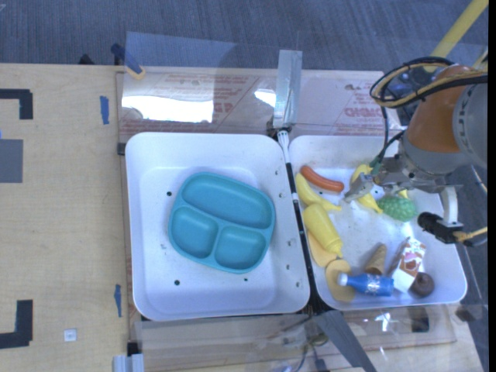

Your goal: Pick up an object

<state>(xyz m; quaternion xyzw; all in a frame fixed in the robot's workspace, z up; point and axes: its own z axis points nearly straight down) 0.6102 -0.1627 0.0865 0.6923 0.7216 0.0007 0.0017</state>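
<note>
My gripper (359, 190) is low inside the right bin (453, 248), at its back middle, with the grey arm and orange band (434, 126) rising to the right. It sits over a yellow toy (363, 177), and a green leafy toy (400, 207) lies just to its right. An orange-red sausage (322, 180) lies to its left. A yellow banana-like piece (311, 197) and a yellow bottle (323, 232) lie by the bin's left wall.
The left bin (147, 208) holds a teal divided plate (222, 221). At the front of the right bin lie a blue bottle (369, 285), a cone (377, 255), a small packet (410, 259) and a brown round piece (423, 284). Black cables (399, 76) loop above the arm.
</note>
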